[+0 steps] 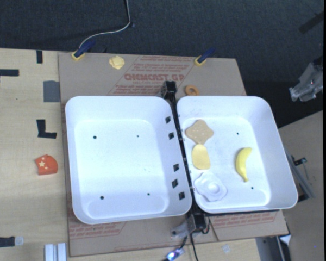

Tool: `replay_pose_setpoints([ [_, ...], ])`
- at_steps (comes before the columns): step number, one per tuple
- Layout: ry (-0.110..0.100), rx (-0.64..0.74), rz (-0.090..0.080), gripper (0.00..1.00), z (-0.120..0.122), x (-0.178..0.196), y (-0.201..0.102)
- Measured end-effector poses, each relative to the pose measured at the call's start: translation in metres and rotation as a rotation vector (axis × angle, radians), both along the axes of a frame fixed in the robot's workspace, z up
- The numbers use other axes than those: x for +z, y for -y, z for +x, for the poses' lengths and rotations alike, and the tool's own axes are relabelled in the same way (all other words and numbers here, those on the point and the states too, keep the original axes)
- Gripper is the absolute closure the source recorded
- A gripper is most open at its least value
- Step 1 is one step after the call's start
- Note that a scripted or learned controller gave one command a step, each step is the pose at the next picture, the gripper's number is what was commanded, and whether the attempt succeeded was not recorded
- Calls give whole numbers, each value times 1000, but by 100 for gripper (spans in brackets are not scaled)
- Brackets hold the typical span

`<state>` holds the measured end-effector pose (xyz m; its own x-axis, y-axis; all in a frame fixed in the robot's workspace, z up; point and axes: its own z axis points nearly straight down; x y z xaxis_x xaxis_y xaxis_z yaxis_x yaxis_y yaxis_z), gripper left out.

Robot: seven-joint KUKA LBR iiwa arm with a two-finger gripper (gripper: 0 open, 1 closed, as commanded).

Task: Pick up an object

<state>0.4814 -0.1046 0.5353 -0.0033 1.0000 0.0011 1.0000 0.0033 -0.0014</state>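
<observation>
Two white bins side by side on cardboard; left bin [76, 145] has nothing to grab, right bin [271, 124] holds all the candidates. In the right bin, along its left wall: tan toast-shaped piece [199, 131] at the far end, yellow oval piece [200, 157] just near of it and about touching, then a white lumpy item [209, 188] in the near-left corner, hard to read vs. the white floor. Banana [243, 163] sits alone mid-right, well apart from the rest. Outside the bins: small yellow bit [117, 62] and orange ring [191, 90] on the cardboard far side, red block [46, 165] on the bench at left. Arm is parked off to the far right, well clear of both bins; the gripper [307, 86] is a grey blur up there and I can't tell its state. Judgement: these look like light plastic toy foods, stiff, smooth, prob. a bit slippery. Banana is the best pick: isolated, room on both sides, pinch across its narrow middle w/ the jaws square to its long axis. Toast and oval lie flat and thin next to the wall, so poor clearance and edges hard to catch. White item is a low-contrast, risky target.
</observation>
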Motion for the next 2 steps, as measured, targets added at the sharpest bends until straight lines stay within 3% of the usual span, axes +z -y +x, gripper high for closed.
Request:
replay_pose_setpoints([
  [1, 0, -4, -4, 100, 86, -3, 36],
  [2, 1, -11, -5, 100, 71, -1, 122],
])
